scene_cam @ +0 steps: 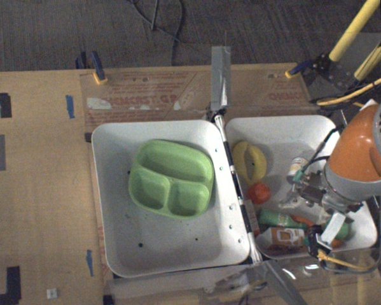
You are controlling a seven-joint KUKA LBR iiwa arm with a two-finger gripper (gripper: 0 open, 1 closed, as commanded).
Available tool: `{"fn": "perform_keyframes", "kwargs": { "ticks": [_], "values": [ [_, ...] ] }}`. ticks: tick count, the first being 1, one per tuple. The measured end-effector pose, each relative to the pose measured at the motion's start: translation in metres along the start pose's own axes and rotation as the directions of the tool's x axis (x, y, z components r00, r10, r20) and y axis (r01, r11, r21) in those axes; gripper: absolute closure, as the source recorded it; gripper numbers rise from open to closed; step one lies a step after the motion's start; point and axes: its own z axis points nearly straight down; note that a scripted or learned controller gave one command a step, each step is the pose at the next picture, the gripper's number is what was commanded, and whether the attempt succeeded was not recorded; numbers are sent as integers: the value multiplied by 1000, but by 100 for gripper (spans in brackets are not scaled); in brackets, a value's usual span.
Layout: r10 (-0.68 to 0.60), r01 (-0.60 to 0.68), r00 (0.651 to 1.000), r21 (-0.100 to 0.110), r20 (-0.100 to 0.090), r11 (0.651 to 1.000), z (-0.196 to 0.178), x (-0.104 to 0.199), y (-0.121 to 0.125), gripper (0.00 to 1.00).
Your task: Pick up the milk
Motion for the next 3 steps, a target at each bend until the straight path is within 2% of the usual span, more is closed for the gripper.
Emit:
{"fn": "perform_keyframes", "kwargs": {
  "ticks": [1,2,3],
  "values": [
    [-176,176,984,-4,1,984,-80,15,101,0],
    [-351,351,936,-4,1,936,3,8,49,0],
    [-80,80,997,-10,1,997,22,60,95,0]
  ]
}}
